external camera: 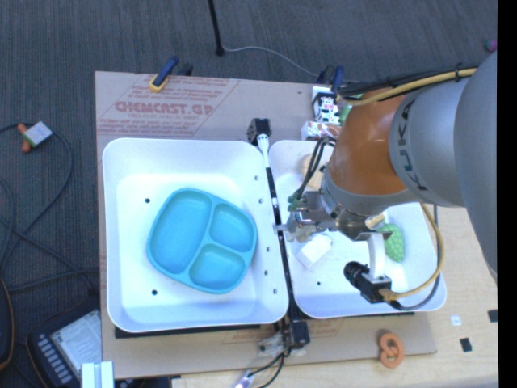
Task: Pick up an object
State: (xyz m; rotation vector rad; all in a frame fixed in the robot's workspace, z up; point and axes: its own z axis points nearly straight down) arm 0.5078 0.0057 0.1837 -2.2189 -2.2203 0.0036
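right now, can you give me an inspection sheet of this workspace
surface: brown board with red print, bearing a left bin and a right bin, both white, side by side
job's things: blue divided plate flat in the left bin; white block and green object in the right bin
clutter: orange ring on the board below the right bin; blue clip at the board's top edge
grippers: gripper low in the right bin beside the white block; hold not discernible
cables: yellow cable looping from the arm; black cable on the carpet
surroundings: grey carpet; small orange and grey item at left
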